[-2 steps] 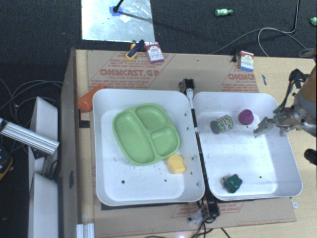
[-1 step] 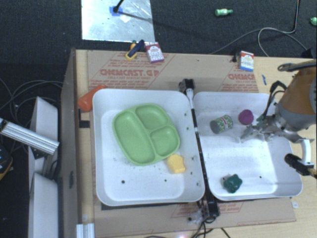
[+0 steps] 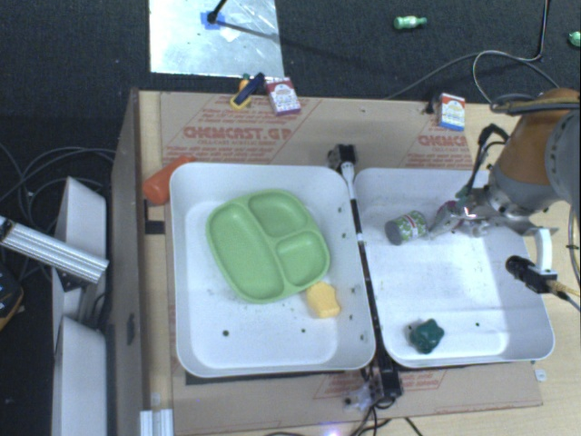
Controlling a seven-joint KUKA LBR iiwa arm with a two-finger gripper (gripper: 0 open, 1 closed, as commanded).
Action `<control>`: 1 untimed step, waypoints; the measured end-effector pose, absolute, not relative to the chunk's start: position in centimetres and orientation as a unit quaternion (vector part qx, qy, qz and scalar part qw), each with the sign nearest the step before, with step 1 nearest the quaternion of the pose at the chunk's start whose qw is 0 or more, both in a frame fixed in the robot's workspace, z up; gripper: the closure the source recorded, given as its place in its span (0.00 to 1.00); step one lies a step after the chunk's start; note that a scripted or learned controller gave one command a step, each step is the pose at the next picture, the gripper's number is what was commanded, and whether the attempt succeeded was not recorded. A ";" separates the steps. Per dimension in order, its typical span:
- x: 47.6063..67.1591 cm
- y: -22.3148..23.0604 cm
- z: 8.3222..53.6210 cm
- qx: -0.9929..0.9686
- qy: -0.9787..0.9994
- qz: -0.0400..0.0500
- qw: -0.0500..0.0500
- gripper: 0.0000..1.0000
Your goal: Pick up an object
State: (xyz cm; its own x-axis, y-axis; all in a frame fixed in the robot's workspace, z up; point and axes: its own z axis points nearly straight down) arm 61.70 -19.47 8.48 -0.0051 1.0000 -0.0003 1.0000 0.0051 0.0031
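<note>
In the right bin a small grey-green can lies on its side near the back left. A dark green lump sits near the bin's front edge. My gripper hangs just to the right of the can, low over the bin floor; its fingers are blurred. The left bin holds a green divided plate and a yellow block at the plate's front right corner.
An orange object lies outside the left bin's back left corner. Two small red-and-white cartons and a yellow-blue item rest on the cardboard behind the bins. A black clamp sticks out from the arm at the right bin's right rim.
</note>
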 end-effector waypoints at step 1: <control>66.4 -17.2 9.0 0.705 0.709 0.001 0.002 0.00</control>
State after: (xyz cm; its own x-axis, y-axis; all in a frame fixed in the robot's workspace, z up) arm 66.37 -17.23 8.97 -0.0054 1.0000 -0.0007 1.0000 0.0054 0.0039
